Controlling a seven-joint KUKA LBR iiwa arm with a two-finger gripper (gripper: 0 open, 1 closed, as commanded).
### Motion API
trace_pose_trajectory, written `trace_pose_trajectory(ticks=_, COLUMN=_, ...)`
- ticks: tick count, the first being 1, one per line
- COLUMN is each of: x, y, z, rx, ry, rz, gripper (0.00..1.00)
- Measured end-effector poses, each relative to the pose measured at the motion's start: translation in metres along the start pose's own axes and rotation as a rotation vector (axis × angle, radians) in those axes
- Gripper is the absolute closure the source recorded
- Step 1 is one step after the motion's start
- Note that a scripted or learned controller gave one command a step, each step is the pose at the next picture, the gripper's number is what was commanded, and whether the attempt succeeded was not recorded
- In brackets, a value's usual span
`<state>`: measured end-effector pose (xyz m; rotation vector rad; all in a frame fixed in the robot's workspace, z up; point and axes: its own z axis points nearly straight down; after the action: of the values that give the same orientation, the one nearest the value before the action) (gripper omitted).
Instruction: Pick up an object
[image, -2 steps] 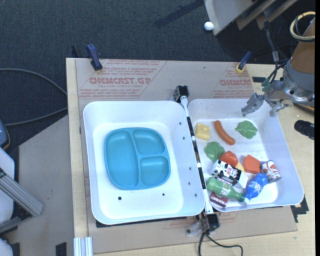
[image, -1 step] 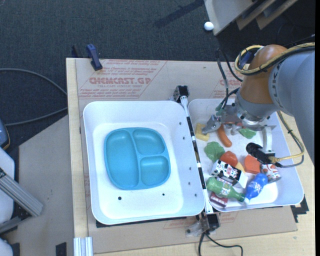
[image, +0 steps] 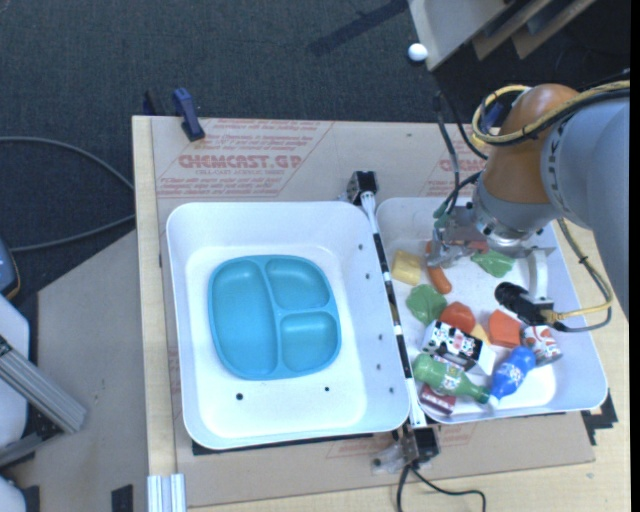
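Note:
My gripper (image: 448, 247) is low in the back of the right bin (image: 590, 385), reaching in from the right. Its tip sits just above a small orange piece (image: 440, 278) and between a yellow item (image: 408, 268) and a green leafy item (image: 493, 264). Nothing can be seen held in it. Closer to the front lie a green rounded item (image: 426, 300), a red-orange item (image: 458, 316), an orange block (image: 503, 328), a black-and-white patterned box (image: 455, 346), a green bottle (image: 447, 375), a blue bottle (image: 512, 372) and a small red-and-white can (image: 545, 345).
The left bin (image: 190, 300) holds a light blue divided plate (image: 274, 315). A black-edged divider (image: 385, 290) runs between the two bins. A blue clamp (image: 187, 112) sits at the bench's back left corner.

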<state>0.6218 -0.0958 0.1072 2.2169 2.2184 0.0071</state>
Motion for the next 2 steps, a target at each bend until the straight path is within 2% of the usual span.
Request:
trace_pose_trajectory(ticks=1, x=0.0533, y=-0.0569, z=-0.0782, rx=0.009, ry=0.002, rz=-0.001, gripper=1.00)
trace_pose_trajectory(ticks=2, x=0.0529, y=-0.0572, z=-0.0778, rx=0.010, ry=0.002, rz=0.000, gripper=0.00)
